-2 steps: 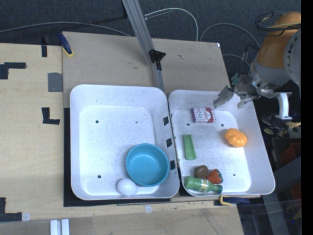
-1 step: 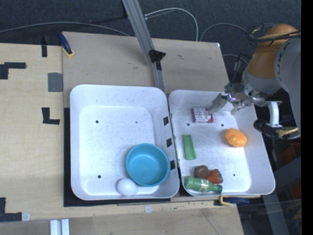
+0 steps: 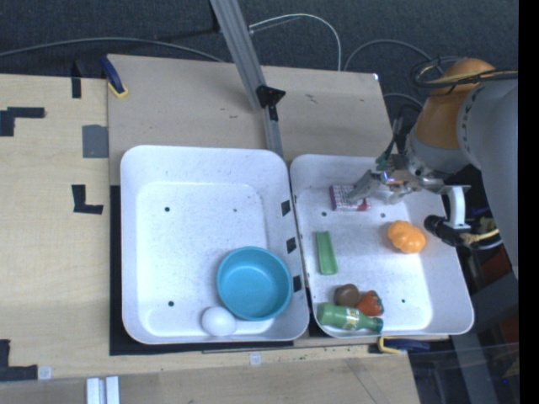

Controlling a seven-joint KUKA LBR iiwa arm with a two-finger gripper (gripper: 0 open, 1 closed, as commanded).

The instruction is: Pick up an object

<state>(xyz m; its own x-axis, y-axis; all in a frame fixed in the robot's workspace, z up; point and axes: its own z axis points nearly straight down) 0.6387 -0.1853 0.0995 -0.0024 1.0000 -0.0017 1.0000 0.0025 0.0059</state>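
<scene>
Your hand (image 3: 364,185) sits by the pink pack (image 3: 347,198); grip state can't tell. Tan surface (image 3: 194,99) beyond, dark floor (image 3: 84,15) behind w/ cables.

Right bin: small pink-and-white packet (image 3: 347,198) lying flat at about eleven o'clock; orange fruit (image 3: 407,237) near three o'clock; green bar (image 3: 326,252) lengthwise toward nine o'clock; brown lump (image 3: 346,294), red piece (image 3: 370,303) and green bottle (image 3: 349,317) on its side, clustered at six o'clock. Left bin: blue bowl (image 3: 253,282) upright at five o'clock, white ball (image 3: 219,320) touching its rim.
</scene>
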